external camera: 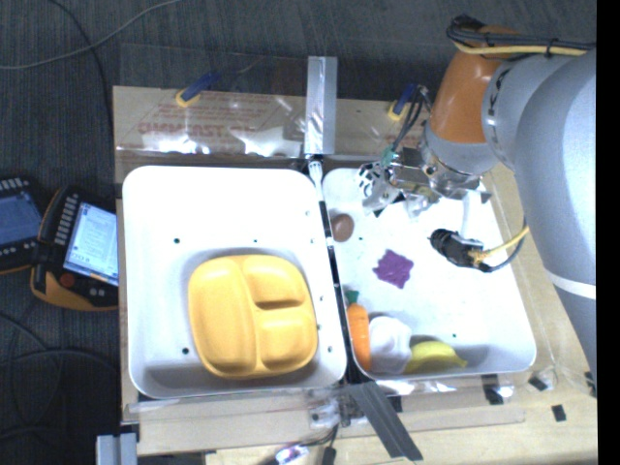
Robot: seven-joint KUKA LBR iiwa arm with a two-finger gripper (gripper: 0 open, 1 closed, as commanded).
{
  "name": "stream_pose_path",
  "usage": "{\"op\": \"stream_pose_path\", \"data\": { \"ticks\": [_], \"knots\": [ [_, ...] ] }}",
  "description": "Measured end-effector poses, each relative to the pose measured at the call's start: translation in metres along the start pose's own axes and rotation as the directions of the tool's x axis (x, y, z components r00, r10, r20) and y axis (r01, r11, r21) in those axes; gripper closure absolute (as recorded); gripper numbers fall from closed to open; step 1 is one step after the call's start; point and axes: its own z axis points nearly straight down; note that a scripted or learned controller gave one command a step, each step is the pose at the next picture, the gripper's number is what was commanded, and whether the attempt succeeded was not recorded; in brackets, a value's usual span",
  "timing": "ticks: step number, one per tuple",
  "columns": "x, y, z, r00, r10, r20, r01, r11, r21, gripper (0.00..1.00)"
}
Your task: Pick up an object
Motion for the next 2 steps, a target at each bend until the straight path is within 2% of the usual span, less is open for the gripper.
{"op": "stream_pose_path", "data": {
  "ticks": [1,2],
  "knots": [
    [0.009,-0.042,-0.016,0.957,-0.29,0.001,0.29,0.957,-0.001,1.0],
    [0.028,-0.079,-0.014,0.999,-0.052,-0.004,0.052,0.999,0.002,1.0]
  ]
}}
